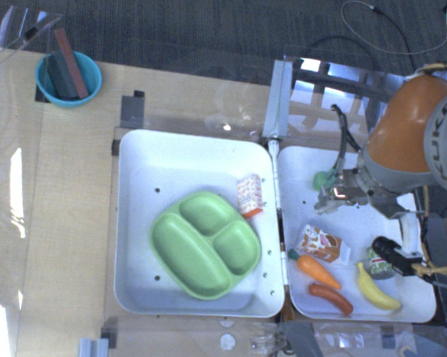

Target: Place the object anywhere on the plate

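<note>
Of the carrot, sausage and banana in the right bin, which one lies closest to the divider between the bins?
The orange carrot; the red sausage sits below it and the yellow banana lies farther right.

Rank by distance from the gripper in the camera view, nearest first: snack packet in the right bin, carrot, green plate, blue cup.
From the gripper:
1. Snack packet, right bin, just below the gripper.
2. Carrot, right bin, a little past the packet.
3. Green plate, left bin, across the divider.
4. Blue cup, far upper left on the bench.
</note>
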